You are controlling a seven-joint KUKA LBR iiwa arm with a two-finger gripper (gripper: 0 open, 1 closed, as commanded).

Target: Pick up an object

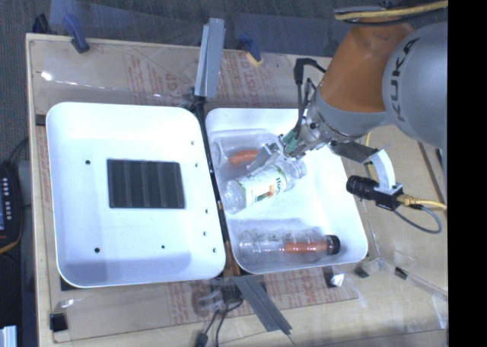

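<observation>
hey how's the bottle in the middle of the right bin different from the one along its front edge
The middle bottle carries a white label with green print and lies tilted, next to the gripper. The front bottle has no label, holds something orange inside, and lies along the bin's near wall. Both are clear plastic, lying down.

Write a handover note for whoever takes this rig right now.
Claw: low in the right bin, at the upper end of the clear water bottle; its grip state cannot be read.
Right bin also holds a clear tube with orange contents near the front wall and a clear packet with an orange piece at the back.
Left bin: dark ribbed rectangle.
Done: nothing lifted. Left: secure one object and raise it.
</observation>
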